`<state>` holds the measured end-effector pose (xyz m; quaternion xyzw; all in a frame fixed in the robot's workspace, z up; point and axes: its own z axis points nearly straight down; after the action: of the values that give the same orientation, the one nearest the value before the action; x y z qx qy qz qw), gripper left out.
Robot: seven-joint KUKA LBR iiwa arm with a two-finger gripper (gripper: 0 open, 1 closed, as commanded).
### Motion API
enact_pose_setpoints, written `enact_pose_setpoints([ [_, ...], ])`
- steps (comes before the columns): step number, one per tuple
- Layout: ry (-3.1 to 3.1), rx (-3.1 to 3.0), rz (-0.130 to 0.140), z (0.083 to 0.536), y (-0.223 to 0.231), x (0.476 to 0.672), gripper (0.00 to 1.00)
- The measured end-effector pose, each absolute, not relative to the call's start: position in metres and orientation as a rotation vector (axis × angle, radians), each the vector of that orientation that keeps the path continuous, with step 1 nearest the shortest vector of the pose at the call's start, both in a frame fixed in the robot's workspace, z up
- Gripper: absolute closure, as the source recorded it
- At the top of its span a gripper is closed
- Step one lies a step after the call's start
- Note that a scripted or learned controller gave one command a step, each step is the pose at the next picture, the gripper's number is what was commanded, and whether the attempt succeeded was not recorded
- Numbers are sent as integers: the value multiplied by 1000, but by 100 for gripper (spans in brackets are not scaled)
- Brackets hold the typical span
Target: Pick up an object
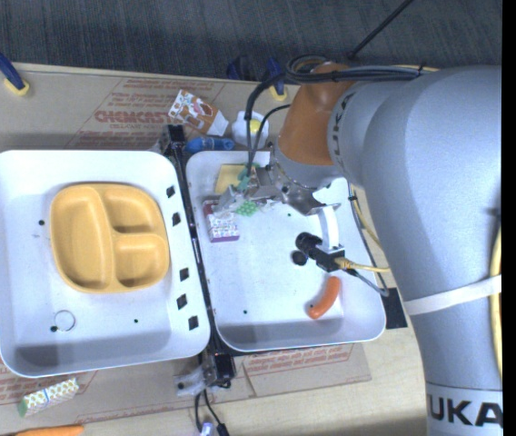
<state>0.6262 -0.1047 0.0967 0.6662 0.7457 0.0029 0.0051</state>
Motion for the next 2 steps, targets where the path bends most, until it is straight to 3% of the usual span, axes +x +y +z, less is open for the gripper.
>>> enact_pose_setpoints([
  [1, 2329, 2096, 10, 96, -101, 575, 0],
  [2, 2340, 2093, 11, 106, -100, 575, 100],
])
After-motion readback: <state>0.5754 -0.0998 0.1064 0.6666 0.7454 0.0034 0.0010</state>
